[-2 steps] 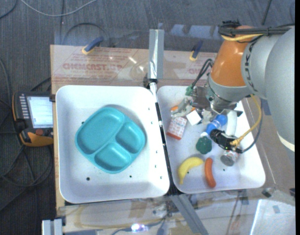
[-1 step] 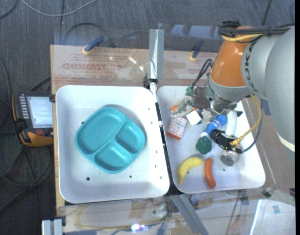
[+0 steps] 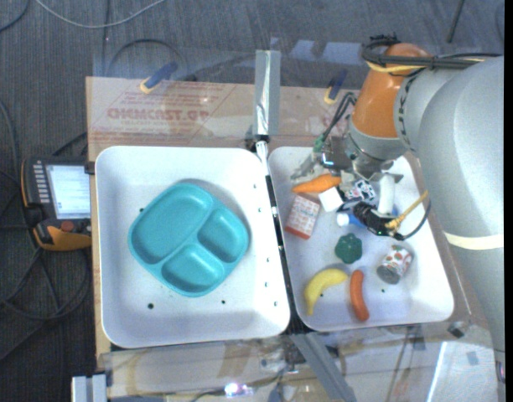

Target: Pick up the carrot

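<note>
Carrot lies near the back of the right bin, just beside a small red-and-white box. Gripper hangs low right next to it, too cluttered to tell its state. Banana, green pepper and sausage sit nearer the front; teal tray fills the left bin.

Even overhead light, faint soft shadows; mild glare on the white bins; slightly soft focus throughout.
</note>
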### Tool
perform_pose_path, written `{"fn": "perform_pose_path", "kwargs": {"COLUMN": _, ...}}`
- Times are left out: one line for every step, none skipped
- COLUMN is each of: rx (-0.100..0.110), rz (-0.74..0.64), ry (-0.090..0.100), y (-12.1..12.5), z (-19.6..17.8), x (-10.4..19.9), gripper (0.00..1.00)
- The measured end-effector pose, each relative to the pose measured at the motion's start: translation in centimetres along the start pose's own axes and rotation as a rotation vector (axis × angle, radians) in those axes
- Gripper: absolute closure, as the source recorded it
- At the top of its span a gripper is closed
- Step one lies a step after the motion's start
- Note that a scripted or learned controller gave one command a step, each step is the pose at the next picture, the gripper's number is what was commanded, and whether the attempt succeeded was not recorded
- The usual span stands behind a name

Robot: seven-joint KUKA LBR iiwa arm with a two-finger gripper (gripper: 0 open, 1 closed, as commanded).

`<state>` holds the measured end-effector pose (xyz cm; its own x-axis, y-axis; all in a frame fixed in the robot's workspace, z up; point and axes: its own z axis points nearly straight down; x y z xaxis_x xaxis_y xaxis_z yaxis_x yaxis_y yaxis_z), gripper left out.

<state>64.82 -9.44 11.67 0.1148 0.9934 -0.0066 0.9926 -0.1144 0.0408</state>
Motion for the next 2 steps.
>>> {"fn": "perform_pose_path", "kwargs": {"rx": 0.012, "rz": -0.061, "ry": 0.000, "y": 2.7, "z": 1.8, "x": -1.1, "gripper": 0.00}}
{"fn": "perform_pose_path", "kwargs": {"rx": 0.010, "rz": -0.062, "ry": -0.006, "y": 2.8, "z": 0.7, "x": -1.3, "gripper": 1.00}}
